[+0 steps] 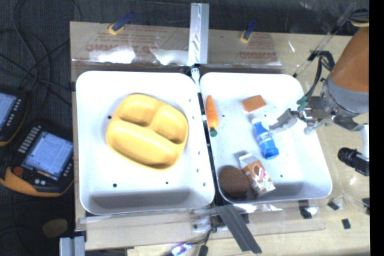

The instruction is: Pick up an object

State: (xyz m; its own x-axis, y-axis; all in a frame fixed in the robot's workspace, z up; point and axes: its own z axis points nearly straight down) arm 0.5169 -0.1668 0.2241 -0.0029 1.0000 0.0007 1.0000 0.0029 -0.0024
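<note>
The right bin [312,180] holds several objects. An orange carrot [211,113] lies along its left wall. Toward the back rests an orange block [254,104]. A blue bottle with a white cap [264,138] lies near the middle, a small brown and white carton [258,174] sits near the front, and a dark brown round object [232,181] is beside the carton. My gripper [289,119] hangs over the right part of this bin, just right of the blue bottle and apart from it. Nothing shows in its grasp.
The left bin [96,189] holds a large yellow loaf-shaped object [147,129]. The grey arm with its orange band [354,69] comes in over the bench's right edge. Handheld devices and cables [36,156] lie to the left of the bench.
</note>
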